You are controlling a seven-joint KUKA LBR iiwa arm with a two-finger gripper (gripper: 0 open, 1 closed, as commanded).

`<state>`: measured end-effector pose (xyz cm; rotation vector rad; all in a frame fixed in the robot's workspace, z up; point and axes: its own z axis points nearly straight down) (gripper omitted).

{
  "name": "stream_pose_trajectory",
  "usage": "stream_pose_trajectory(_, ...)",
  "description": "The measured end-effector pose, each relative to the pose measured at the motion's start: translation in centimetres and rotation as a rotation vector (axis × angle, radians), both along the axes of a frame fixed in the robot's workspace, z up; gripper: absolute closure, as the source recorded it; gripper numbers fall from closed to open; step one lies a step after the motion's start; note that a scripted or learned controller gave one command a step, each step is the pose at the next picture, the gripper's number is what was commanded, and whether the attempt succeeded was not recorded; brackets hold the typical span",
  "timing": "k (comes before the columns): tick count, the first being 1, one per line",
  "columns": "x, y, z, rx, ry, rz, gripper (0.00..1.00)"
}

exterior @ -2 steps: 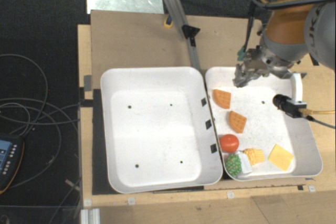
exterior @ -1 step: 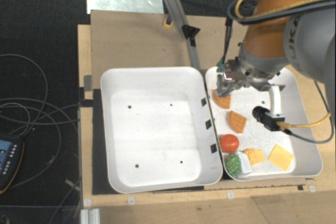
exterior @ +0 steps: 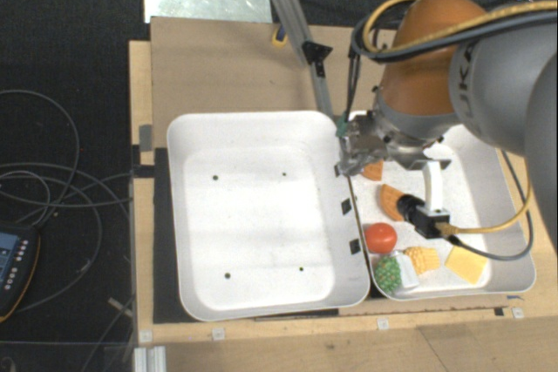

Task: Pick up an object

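Several toy foods lie in the right bin (exterior: 514,270): an orange piece (exterior: 374,172), an orange wedge (exterior: 391,199), a red tomato (exterior: 380,237), a green bumpy piece (exterior: 388,273), a corn cob (exterior: 422,258) and a yellow cheese slab (exterior: 466,264). My gripper (exterior: 354,156) hangs low over that bin's left edge, just left of the orange piece. The wrist's bulk covers the bin's far half.
The left bin (exterior: 187,144) sits beside the right one, their rims touching near the gripper. A white bar (exterior: 433,184) and a black block (exterior: 424,219) with a yellow cable hang off the wrist over the right bin. A grey pole (exterior: 292,4) slants in from the back.
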<state>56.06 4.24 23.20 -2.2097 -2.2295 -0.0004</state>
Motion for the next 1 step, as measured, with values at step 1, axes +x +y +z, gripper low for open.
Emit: stream_pose_trajectory(1, -1.42, 5.34, -0.9, 0.0, -0.001, 0.001, 1.0)
